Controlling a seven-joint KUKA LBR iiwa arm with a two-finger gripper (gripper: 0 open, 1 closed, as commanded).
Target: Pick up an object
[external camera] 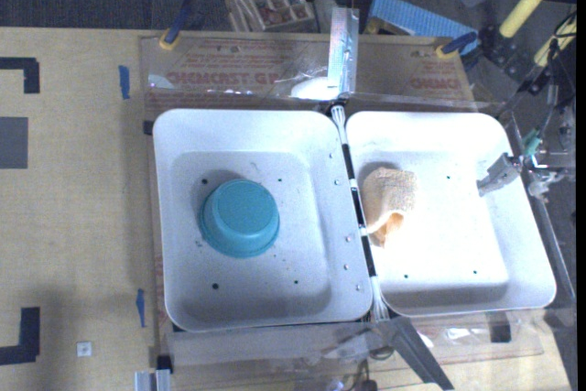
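A teal bowl (240, 216) lies upside down in the middle of the left bin (183, 142). A tan and orange soft object (388, 199) rests in the right bin (458, 243), close to its left wall. My gripper (500, 173) shows as a small grey piece at the right bin's right rim, well to the right of the tan object and touching nothing. Too little of it is visible to judge its state.
The two bins meet along a central divider (352, 197). Behind them stands a clear plastic barrier with cardboard (275, 78). Cables and hardware (540, 105) crowd the right side. Wooden bench top (73, 197) lies to the left.
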